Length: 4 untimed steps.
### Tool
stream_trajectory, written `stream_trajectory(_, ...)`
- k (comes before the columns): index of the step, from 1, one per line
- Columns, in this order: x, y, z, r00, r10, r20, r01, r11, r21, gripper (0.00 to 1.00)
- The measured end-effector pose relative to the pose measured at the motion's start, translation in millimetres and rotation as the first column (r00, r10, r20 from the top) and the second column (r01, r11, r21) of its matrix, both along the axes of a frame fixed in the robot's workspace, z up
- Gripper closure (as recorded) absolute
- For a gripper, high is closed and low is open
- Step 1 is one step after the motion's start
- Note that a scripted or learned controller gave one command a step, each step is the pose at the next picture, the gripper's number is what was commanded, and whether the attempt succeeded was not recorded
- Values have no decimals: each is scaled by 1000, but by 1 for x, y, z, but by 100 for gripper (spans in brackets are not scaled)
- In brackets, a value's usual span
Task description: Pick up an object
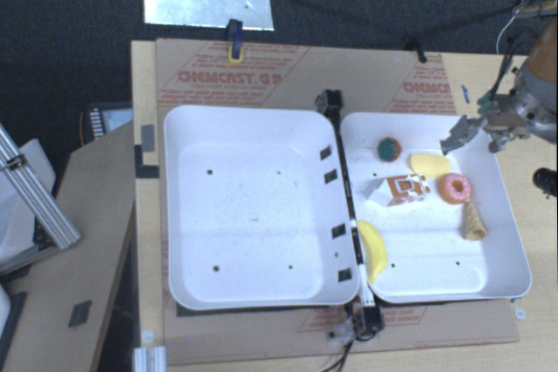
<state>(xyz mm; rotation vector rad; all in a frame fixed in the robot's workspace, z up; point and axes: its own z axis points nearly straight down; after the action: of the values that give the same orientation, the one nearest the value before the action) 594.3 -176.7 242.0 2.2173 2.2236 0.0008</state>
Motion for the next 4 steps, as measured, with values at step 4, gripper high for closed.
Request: stream_trajectory(4, 75, 203, 299, 1000, 6, 13, -6, 1000, 1, 0)
